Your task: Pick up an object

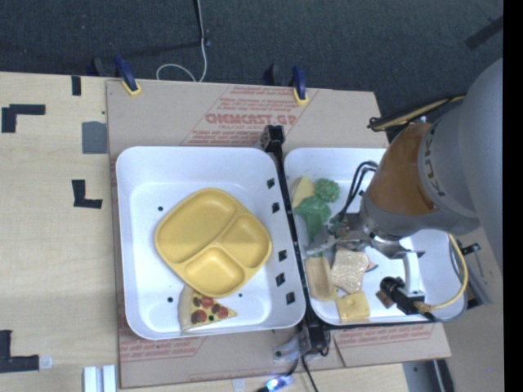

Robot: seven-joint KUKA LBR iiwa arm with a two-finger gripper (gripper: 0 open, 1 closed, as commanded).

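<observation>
The grey arm (458, 162) is reaching in from the right of the frame and hanging over the right bin (441, 296), its tool (347, 239) sitting low among the food pieces at that bin's left side, though I cannot tell its state from here. Just beside it a green broccoli piece (319, 202) is lying toward the upper left of that bin, with a speckled bread slice (349, 272) and a yellow cheese block (354, 306) lying below. In the left bin (135, 219), a yellow divided plate (212, 239) is resting near the centre with a pizza slice (204, 309) lying at its lower edge.
</observation>
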